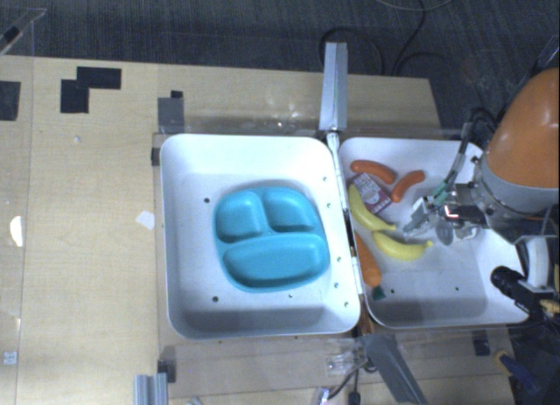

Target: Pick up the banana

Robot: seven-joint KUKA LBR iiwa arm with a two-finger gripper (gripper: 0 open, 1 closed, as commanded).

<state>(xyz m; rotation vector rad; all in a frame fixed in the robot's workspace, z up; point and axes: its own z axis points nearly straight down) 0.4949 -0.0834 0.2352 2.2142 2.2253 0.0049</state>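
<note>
Two yellow bananas lie in the right bin (437,294). One banana (398,247) rests near the bin's middle. The other banana (361,208) lies along the bin's left wall. My gripper (423,220) hangs low over the right bin, just above the right end of the middle banana. I see nothing lifted off the bin floor. The arm's orange band (529,145) and grey wrist come in from the right and cover part of the bin's right side.
Two orange-red sausages (373,170) (407,185) lie at the back of the right bin with a small dark packet (372,191) between them. A carrot (368,260) lies by the left wall. The left bin (188,219) holds a blue divided tray (271,237).
</note>
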